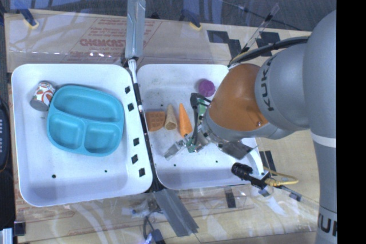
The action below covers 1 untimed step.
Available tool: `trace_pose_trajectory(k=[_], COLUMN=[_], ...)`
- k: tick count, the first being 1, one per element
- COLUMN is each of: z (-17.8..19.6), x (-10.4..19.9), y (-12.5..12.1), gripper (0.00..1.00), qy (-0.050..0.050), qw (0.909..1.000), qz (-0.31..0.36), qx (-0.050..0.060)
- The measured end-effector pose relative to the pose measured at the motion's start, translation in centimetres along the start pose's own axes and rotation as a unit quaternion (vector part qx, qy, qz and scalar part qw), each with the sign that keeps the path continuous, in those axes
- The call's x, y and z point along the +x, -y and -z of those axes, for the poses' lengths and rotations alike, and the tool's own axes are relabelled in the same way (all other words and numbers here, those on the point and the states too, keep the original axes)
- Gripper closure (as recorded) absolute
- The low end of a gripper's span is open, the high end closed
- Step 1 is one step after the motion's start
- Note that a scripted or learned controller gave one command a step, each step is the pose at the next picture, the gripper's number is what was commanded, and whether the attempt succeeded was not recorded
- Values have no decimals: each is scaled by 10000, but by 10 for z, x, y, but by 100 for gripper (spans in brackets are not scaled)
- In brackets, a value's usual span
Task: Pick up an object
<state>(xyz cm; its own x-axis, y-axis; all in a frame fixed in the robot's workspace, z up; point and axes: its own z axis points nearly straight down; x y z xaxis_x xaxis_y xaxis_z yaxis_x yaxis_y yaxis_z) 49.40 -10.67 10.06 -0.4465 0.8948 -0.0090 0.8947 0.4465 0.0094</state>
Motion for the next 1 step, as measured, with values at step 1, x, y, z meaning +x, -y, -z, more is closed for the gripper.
trace_pose_trajectory(k=[1], z=[-10], x=[-57], y=[-4], gripper=[0], qy=[-33], qw=[9784], qz=[-2067], qx=[65])
